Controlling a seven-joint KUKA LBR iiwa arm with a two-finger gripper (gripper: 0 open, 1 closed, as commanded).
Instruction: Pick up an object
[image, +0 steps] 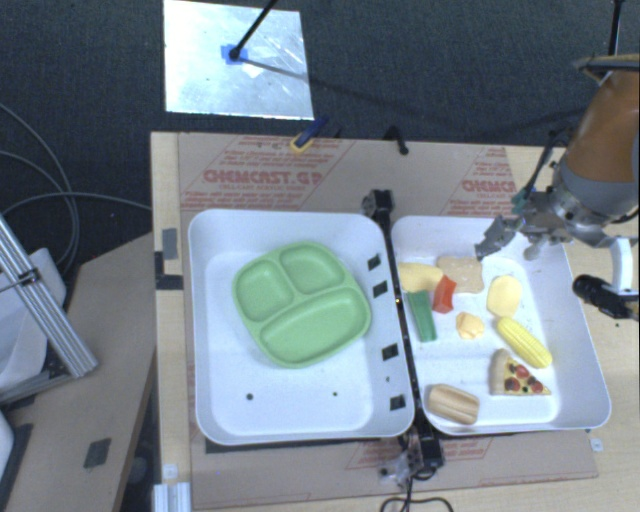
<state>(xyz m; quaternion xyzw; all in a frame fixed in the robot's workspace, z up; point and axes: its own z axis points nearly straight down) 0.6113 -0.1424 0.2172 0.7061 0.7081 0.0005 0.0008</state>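
The right bin (590, 400) holds several toy foods: a pale toast slice (461, 270), a yellow piece (419, 277), a red piece (444, 292), a green piece (422, 319), a lemon (504, 296), a small orange-yellow piece (469, 325), a corn cob (525, 343), a pizza slice (515, 377) and a bread roll (453, 403). My gripper (513, 243) hangs over the bin's far side, just right of and above the toast. Its fingers (493, 240) are spread open and nothing lies between them.
In the left bin (220, 400) a green divided plate (302, 302) lies flat. A black ridge (393, 300) separates the two bins. The grey and orange arm (600, 150) comes in from the upper right.
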